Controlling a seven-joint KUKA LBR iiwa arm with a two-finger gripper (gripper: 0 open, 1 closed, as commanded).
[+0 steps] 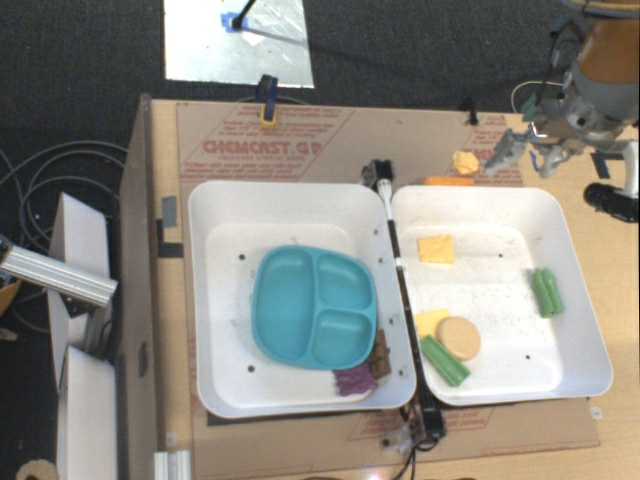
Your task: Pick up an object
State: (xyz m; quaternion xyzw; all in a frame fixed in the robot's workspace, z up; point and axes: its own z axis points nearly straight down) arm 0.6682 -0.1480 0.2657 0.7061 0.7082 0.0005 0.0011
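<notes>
Bench [300,133] carries two white bins side by side, seen from above at a slant. Left bin [225,218] holds a teal divided plate [313,308] roughly centred; a purple piece [353,380] and a brown piece [381,360] sit just off the plate's near-right corner, touching or nearly touching it. Right bin [560,228] holds a yellow square [435,249] near the far left, a green piece [546,292] by the right wall, and a cluster at near left: yellow wedge [430,321], tan disc [461,337] and a second green piece [443,360], all touching or just beside each other. Beyond the right bin's far rim, on the bench, lie a yellow lump [464,161] and an orange stick [449,180]. Arm [605,58] enters at top right; tool [525,153] hangs above the bench past the right bin's far-right corner, well apart from everything inside the bin, nearest the yellow lump. Fingers look spread apart with nothing between them, tool not touching any object.
</notes>
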